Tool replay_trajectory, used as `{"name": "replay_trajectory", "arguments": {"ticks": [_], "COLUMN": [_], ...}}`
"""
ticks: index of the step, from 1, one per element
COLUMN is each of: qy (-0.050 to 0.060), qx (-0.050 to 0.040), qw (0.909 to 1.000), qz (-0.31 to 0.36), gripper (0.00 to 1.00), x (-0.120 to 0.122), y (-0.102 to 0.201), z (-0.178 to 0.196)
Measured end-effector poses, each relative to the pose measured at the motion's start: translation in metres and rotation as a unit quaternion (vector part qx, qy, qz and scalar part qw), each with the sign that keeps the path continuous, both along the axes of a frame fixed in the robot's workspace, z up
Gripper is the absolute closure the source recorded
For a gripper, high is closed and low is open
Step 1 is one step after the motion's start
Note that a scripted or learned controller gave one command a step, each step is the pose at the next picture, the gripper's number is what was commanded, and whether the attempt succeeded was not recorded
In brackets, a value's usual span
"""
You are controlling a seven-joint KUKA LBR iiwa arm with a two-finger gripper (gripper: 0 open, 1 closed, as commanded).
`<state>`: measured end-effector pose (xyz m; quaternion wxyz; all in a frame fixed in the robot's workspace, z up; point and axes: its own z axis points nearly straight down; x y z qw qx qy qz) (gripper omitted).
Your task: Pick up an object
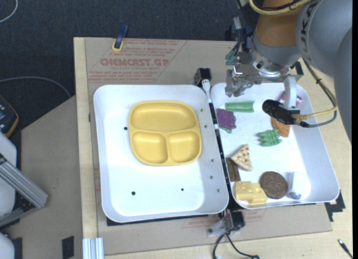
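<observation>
My gripper [238, 88] hangs over the far left corner of the right bin [319, 157], open, with nothing between its fingers. Just in front of it lies a long green piece [239, 106]. A purple piece [226, 119] rests by the bin's left wall. Further toward the front are a green leafy piece [269, 137], a pizza slice [242, 157], a dark brown bar [233, 169], a yellow cheese block [250, 192] and a round brown cookie [273, 184]. An orange-brown piece [282, 128] sits partly hidden under the wrist.
The left bin [112, 174] holds a yellow divided plate [165, 132]. A small grey piece [293, 189] lies near the right bin's front rim. The arm [291, 12] looms over the far right corner. A yellow-blue clamp [118, 39] sits on the board behind the bins.
</observation>
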<state>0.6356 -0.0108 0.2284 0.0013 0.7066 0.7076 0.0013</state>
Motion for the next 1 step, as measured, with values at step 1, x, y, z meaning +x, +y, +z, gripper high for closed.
{"name": "replay_trajectory", "arguments": {"ticks": [1], "qy": [0.0], "qx": [-0.0003], "qw": [1.0], "qz": [0.0], "gripper": [1.0], "x": [0.0045], "y": [0.004], "z": [-0.0016]}}
